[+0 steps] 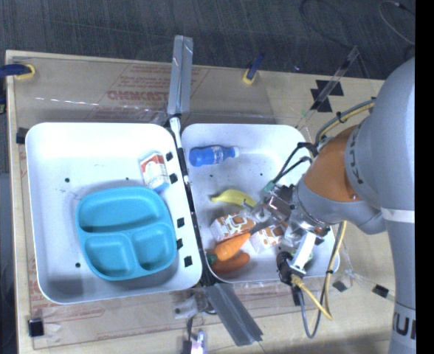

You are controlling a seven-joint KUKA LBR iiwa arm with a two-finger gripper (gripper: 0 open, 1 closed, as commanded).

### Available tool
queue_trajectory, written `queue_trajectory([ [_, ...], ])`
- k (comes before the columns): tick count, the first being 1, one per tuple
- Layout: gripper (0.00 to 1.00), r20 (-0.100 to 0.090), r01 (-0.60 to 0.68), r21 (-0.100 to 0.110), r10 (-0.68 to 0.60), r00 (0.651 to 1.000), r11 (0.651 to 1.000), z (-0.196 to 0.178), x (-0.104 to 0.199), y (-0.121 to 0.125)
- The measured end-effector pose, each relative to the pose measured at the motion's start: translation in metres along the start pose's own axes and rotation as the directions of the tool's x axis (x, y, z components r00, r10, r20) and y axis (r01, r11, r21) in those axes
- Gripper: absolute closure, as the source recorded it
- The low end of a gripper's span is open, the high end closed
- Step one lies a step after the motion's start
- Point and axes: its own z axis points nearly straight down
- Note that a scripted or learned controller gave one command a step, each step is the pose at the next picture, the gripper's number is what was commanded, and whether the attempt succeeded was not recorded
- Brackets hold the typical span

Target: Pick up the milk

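Your milk (153,171), a small red-and-white carton, lies in the left bin (47,153), near that bin's upper right corner and close to the divide between the two bins. It sits just above the upper right corner of a blue sectioned tray (126,231), which fills the middle of the same bin; whether carton and tray touch cannot be told.

Across the divide, in the right bin (269,135), you see a blue bottle (211,155) lying on its side near the top left. Below it lies a yellow banana (233,197), and under that an orange-and-white printed carton (235,226) with an orange carrot (230,247) resting against it.

Your end effector (276,211) hangs low over the right bin, just beside the banana and over the printed carton, well apart from the milk. You cannot tell from this angle how far it is spread or whether it has hold of anything. The grey arm (379,153) with its orange band reaches in from the right, trailing black and yellow cables.

Both bins rest on a pale wooden worktop (91,80) with red lettering.
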Motion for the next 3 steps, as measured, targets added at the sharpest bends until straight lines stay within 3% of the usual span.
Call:
queue_trajectory([
  [1,1.00,0.005,0.000,-0.017,0.000,1.000,1.000,-0.015,-0.003,0.005],
  [2,1.00,0.012,-0.067,0.021,0.067,0.998,0.998,-0.097,0.036,-0.033],
  [3,1.00,0.015,-0.148,0.019,0.148,0.989,0.989,-0.008,0.066,-0.057],
])
